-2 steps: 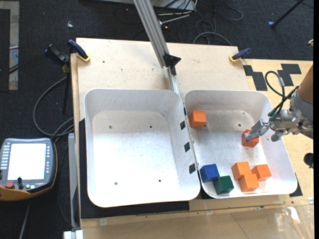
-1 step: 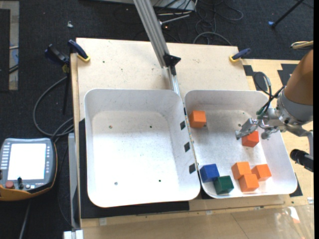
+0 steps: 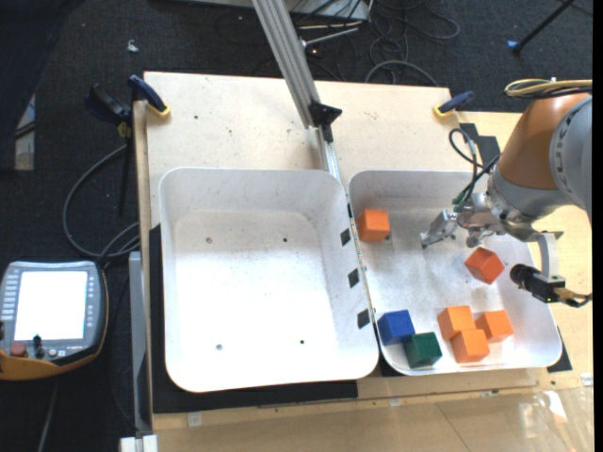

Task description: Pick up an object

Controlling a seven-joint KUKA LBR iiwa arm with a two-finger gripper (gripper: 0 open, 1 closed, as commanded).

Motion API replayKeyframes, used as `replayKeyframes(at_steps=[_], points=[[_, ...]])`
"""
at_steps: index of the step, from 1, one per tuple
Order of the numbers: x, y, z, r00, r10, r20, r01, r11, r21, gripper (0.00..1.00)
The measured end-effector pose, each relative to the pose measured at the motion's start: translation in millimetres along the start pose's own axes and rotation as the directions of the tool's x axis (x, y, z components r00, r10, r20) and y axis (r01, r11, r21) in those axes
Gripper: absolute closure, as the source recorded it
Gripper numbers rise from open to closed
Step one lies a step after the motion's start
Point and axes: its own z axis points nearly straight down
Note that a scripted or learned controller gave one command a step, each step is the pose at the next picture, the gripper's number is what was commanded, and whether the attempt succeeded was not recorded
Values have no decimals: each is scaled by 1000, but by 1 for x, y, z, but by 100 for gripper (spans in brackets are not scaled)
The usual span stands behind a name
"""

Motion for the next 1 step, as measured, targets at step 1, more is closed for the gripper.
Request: replayKeyframes(at_steps=[1], points=[[9, 71, 14, 1000, -1, -5, 1, 1000, 5, 0]])
